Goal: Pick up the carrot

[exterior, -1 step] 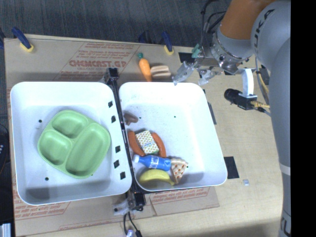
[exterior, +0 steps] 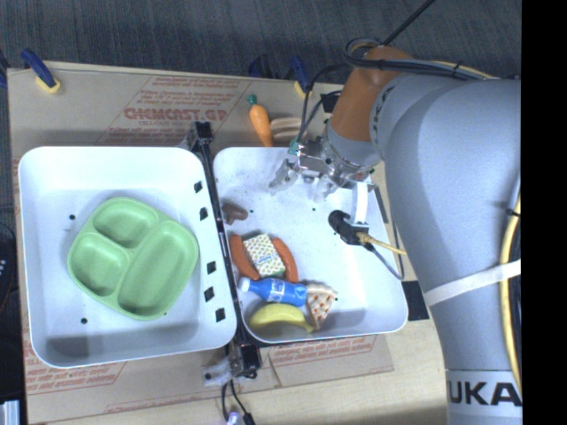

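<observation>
The carrot is small and orange with a green top. It lies on the cardboard just behind the two bins, outside both, near the back left corner of the right bin. My gripper hangs over the back part of the right bin, to the right of the carrot and nearer the front, apart from it. Nothing shows held in it. The grey arm with its orange band reaches in from the right and covers the bin's right rim.
The left bin holds a green divided plate. In the right bin's front half lie a brown lump, two sausages, a patterned square, a blue bottle, a banana and a pizza slice.
</observation>
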Motion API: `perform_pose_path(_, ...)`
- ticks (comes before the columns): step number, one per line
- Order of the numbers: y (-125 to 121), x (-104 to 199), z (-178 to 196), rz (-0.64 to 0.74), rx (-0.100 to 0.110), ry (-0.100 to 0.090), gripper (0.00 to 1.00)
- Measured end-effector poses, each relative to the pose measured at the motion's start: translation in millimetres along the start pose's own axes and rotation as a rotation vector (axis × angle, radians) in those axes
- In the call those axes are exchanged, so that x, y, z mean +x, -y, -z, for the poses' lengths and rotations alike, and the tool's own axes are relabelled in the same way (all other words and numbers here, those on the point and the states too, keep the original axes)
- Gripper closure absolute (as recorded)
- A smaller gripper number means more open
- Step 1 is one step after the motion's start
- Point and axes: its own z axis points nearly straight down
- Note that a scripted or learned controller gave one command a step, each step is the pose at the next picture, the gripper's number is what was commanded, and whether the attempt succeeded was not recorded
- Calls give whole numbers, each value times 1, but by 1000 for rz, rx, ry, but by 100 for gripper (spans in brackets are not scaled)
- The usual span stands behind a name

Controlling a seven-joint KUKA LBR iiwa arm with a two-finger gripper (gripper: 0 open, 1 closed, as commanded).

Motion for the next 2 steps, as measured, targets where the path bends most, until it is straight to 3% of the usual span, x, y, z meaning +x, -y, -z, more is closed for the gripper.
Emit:
perform_pose_path(1,1,11,14,-134,-7,1,0)
perform_pose_path(2,-6,-20,14,-191,-6,0,0)
